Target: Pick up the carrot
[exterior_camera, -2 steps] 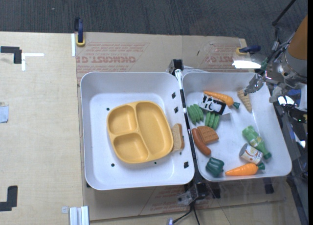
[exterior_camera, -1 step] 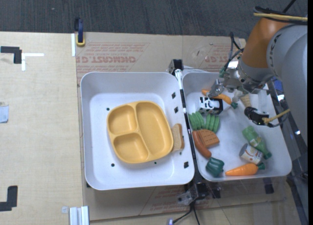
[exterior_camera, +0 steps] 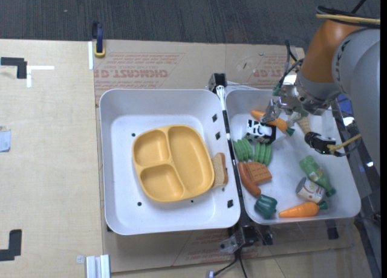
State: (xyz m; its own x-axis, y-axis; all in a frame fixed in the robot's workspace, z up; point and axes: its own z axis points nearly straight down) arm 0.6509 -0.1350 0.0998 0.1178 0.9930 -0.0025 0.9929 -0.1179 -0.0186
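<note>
Crowding the right bin (exterior_camera: 347,201), toys are leaving little open floor: a carrot (exterior_camera: 299,210) is lying along the near rim at the front right, just beside a dark green pepper (exterior_camera: 265,205) and a small can (exterior_camera: 310,191), with a green bottle (exterior_camera: 317,173) behind it. A second carrot (exterior_camera: 272,121) is lying near the far left corner, touching a black-and-white cow toy (exterior_camera: 259,130), with green beans (exterior_camera: 251,150), a bread slice (exterior_camera: 259,173) and a red sausage (exterior_camera: 248,180) toward the dividing wall. The end effector (exterior_camera: 279,111) is hanging over that far carrot; whether it is spread or pressed together I cannot tell. The left bin (exterior_camera: 115,168) is holding a yellow divided plate (exterior_camera: 172,163), with a cracker (exterior_camera: 219,170) leaning at its right edge, leaving open floor around it on the worktop (exterior_camera: 48,168).
</note>
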